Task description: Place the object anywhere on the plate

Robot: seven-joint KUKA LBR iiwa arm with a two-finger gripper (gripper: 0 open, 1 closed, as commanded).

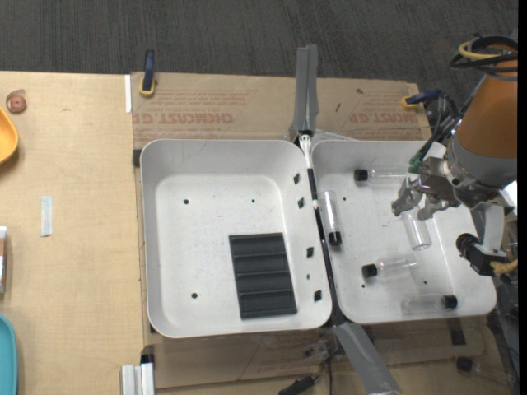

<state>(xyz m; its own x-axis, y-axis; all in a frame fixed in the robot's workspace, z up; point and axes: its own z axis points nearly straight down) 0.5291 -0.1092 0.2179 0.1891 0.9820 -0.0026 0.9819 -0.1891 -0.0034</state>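
Camera view: the dark ribbed plate (pixel 262 275) lies bare in the left bin (pixel 165 171). At right of frame, the claw (pixel 416 208) hangs over the right bin (pixel 350 303), a clear tube (pixel 418 233) pinched between its fingers. Carrying across and setting down remain, I judge.

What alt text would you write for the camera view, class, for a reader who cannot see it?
A grey robot arm with an orange band reaches from the right over the right white bin, its gripper above several clear tubes with black caps. The left white bin holds a dark ridged plate.
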